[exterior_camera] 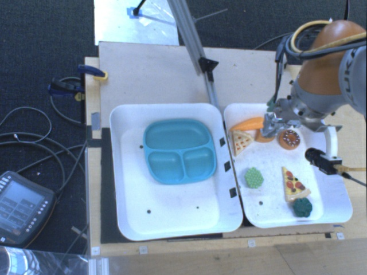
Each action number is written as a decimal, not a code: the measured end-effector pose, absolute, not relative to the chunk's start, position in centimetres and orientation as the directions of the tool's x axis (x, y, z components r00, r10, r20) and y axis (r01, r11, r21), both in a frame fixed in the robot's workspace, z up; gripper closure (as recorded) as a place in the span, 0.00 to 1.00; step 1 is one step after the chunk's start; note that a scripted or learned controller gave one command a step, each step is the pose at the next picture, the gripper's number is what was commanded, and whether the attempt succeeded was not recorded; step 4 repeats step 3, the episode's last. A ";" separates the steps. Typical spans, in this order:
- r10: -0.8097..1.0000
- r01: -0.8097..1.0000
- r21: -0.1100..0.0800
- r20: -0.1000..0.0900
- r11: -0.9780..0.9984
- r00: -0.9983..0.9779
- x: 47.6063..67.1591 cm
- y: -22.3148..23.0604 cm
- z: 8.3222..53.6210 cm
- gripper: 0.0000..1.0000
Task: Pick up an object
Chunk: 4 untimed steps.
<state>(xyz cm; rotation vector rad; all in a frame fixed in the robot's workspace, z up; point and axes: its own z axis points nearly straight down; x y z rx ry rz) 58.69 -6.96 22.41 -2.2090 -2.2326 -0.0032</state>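
The gripper (268,126) sits low over the orange piece (248,124) at the right bin's (344,211) far edge; whether its jaws grip I cannot tell, so nothing looks lifted yet.

We see a pale tabletop (149,73) carrying two shallow white bins side by side: the left bin (123,211) and the right bin (338,208), their inner rims touching.
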 end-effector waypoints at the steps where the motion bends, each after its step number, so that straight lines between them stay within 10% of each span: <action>1: 1.000 1.000 0.003 0.003 0.011 -0.011 58.4 -1.6 23.6 1.00; 4: 1.000 1.000 0.001 0.003 0.011 -0.011 57.4 9.9 24.6 1.00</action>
